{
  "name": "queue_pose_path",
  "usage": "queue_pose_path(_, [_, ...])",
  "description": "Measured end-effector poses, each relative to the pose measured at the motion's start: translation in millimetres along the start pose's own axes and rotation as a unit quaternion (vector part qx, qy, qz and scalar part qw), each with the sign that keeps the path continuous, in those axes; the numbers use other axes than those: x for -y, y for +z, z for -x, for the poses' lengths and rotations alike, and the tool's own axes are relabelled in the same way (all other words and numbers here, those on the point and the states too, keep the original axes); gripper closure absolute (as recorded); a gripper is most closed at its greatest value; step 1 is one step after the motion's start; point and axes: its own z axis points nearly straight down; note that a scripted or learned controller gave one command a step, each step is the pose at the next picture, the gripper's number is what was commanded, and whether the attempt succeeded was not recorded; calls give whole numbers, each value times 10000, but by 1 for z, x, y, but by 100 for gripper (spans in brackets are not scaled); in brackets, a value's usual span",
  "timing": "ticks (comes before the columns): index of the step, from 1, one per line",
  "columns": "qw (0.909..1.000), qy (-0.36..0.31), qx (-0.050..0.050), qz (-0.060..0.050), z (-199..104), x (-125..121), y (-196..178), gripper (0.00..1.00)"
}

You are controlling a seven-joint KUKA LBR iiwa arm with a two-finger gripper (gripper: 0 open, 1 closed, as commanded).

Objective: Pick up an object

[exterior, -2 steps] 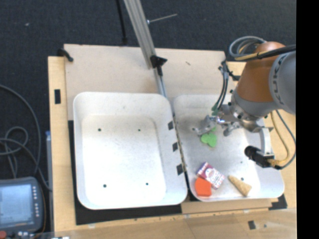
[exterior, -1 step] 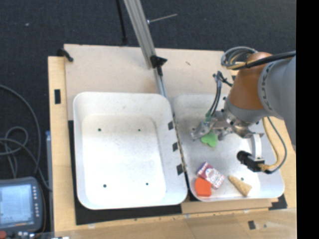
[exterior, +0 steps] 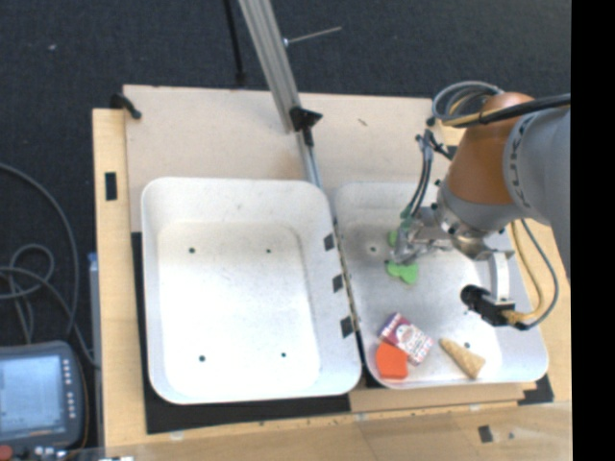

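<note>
Surface carries two white bins. Left bin sits beside right bin. In the right bin: orange block, red-and-white packet, green object, tan wedge. Gripper hangs just above the green object; jaws' state cannot be determined.
</note>
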Motion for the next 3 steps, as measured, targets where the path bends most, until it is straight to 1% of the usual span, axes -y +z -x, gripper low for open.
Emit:
queue_pose_path(1, [10000,-61,2,14,0,-12,-57,100])
queue_pose_path(2, [10000,-64,-3,-5,1,-13,-76,100])
queue_pose_path(3, [10000,-83,-14,-14,-47,2,-92,100])
